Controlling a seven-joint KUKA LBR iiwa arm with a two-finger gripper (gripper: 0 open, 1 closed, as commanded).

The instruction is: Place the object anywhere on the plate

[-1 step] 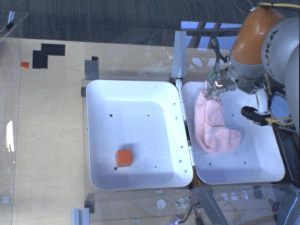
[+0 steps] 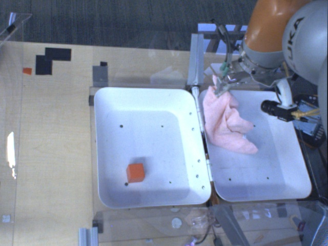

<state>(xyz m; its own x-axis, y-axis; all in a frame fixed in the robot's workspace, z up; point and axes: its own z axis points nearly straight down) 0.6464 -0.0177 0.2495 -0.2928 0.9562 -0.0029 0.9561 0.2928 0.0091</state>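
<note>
A pink cloth (image 2: 228, 124) lies crumpled in the left half of the right bin (image 2: 279, 160), its upper corner drawn up toward the bin's far-left corner. My gripper (image 2: 221, 87) sits at that raised corner, fingers pinched on the fabric. Most of the cloth still rests on the bin floor, draping down and to the right from the held corner. The grey arm with its orange band (image 2: 269, 14) comes in from the upper right.
A small orange-red cube (image 2: 136, 172) sits in the near-left part of the left bin (image 2: 154, 111). A metal divider (image 2: 201, 132) separates the two bins. A black fitting (image 2: 277, 108) and cables hang beside the wrist over the right bin.
</note>
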